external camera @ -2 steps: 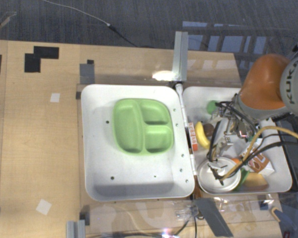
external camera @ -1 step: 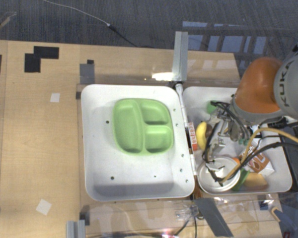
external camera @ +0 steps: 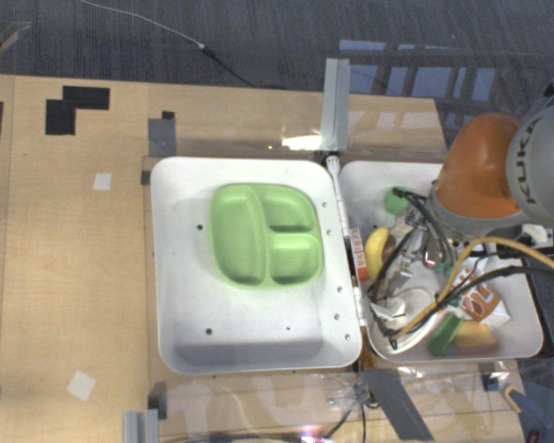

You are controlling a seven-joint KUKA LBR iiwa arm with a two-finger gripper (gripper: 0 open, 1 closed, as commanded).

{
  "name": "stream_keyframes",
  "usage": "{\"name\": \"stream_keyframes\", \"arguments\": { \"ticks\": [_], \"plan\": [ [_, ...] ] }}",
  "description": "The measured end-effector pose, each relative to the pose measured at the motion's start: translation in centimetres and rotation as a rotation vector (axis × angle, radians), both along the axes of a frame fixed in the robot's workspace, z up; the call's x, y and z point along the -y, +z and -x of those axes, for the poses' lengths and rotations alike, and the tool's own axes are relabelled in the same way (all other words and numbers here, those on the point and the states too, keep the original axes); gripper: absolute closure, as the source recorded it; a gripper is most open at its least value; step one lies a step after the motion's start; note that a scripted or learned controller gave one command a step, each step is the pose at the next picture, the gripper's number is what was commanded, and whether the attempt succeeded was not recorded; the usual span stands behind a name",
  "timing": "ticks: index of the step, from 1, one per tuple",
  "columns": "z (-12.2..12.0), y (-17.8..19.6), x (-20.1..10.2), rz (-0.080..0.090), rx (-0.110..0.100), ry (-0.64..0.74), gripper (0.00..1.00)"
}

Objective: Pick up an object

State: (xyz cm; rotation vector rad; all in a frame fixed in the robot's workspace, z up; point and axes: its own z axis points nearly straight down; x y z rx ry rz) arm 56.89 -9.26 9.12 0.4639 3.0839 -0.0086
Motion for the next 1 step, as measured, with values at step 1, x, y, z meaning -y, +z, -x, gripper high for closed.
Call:
{"name": "stream_keyframes", "arguments": {
  "ticks": [1],
  "plan": [
    [-7.56, -0.21, 0.84, -0.006, -0.009, 0.004, 0.00]
  ]
}}
